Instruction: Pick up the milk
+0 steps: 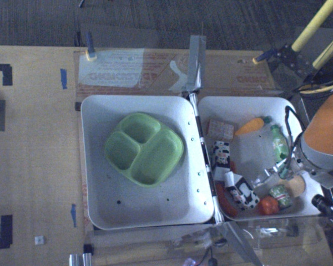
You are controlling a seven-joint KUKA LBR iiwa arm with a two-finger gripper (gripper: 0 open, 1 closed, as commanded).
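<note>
Camera view | black-and-white cow-patterned milk carton [243, 192] lies tilted near right white bin [250, 105] front wall | my gripper [280, 169] just beside it, fingers: cannot tell | light, stiff, likely smooth; grip across flat sides

Green divided plate [144, 148], white bins [94, 165], black-and-white cow-patterned milk cartons [241, 192], orange carrot [251, 126], red tomato [269, 205]

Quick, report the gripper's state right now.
Gripper: low over the right bin, its state cannot be told; the milk lies apart from it, not held.
</note>
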